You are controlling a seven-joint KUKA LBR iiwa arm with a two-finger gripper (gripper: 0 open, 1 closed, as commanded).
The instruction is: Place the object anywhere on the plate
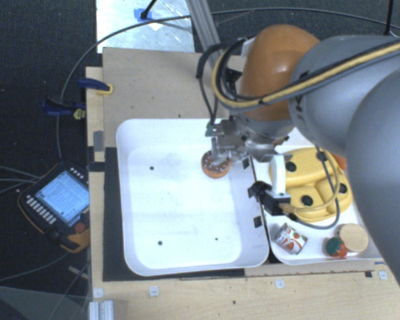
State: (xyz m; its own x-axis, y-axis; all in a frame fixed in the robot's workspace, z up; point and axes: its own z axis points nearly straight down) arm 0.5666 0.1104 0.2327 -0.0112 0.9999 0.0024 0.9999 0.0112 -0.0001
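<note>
- Camera view: the grey arm with its orange band reaches in from the right, its end effector (221,151) low over the upper right part of the left shallow white bin (180,245).
- A small round brown object with a pale top (216,165) sits directly under the end effector, touching or nearly touching it; whether it is grasped I cannot tell, since the wrist hides the tips.
- The yellow plastic plate with dark holes (307,179) lies in the right white bin (307,259), just beside the object, probably the drop target.
- Near it rest a red-and-white can (290,239) and a tan round lid (353,237) on the desk's bin floor.
</note>
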